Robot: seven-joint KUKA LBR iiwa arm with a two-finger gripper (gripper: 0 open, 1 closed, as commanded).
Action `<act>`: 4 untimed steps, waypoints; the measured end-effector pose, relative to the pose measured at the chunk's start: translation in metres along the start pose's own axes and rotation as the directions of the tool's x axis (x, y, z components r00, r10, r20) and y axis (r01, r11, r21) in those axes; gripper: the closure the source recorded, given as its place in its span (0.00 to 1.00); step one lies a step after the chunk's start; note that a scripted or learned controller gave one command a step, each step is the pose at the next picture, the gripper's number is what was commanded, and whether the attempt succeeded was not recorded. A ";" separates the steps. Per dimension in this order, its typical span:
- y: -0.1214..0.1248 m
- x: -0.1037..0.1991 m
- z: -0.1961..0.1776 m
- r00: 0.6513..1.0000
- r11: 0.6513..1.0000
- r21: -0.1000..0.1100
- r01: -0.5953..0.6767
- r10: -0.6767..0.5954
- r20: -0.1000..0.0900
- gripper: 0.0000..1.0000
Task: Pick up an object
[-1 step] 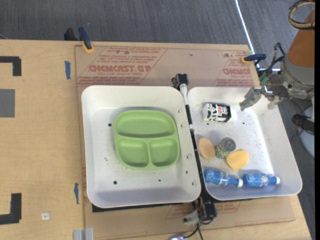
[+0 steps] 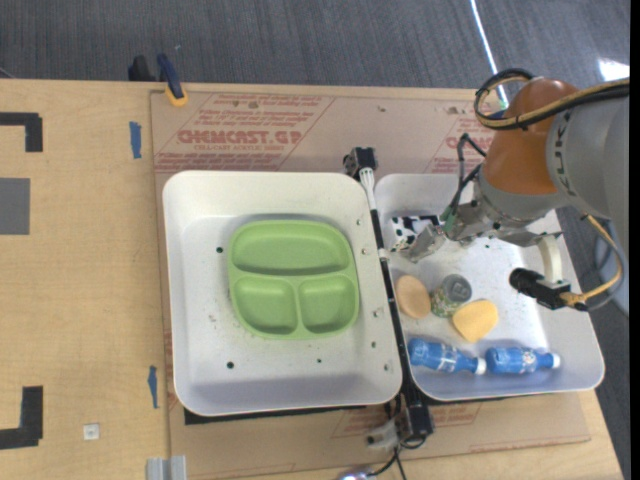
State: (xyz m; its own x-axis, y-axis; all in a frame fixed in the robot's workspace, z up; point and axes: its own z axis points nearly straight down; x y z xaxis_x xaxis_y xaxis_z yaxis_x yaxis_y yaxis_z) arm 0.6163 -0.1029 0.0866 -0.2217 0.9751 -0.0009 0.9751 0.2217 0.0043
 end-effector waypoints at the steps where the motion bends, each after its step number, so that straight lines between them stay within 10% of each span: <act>1: -0.052 0.012 0.000 0.956 0.956 0.002 -0.293 0.293 -0.001 0.00; 2: -0.050 0.012 -0.011 0.956 0.956 -0.003 -0.293 0.293 -0.001 1.00; 3: -0.050 0.012 -0.011 0.956 0.956 -0.002 -0.293 0.293 -0.001 0.00; 4: -0.088 0.015 0.000 0.980 0.980 0.001 -0.198 0.198 0.000 0.00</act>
State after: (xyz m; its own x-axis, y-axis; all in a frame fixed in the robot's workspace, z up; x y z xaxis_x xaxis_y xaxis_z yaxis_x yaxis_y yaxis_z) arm 0.5275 -0.1076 0.0863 -0.0242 0.9997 0.0003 0.9997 0.0242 0.0037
